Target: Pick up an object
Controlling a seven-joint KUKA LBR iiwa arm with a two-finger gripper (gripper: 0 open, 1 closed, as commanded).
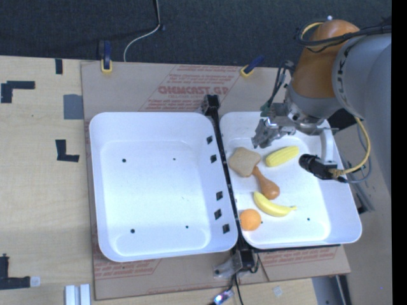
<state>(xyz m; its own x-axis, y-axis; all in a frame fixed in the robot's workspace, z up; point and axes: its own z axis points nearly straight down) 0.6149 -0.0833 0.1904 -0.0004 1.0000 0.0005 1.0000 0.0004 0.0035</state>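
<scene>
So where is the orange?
The orange sits in the right bin, at its near left corner by the divider, just below the banana.

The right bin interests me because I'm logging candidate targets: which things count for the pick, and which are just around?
For the pick:
gripper
corn cob
drumstick
banana
orange

Just around:
left bin
blue clamps
white cable
</scene>
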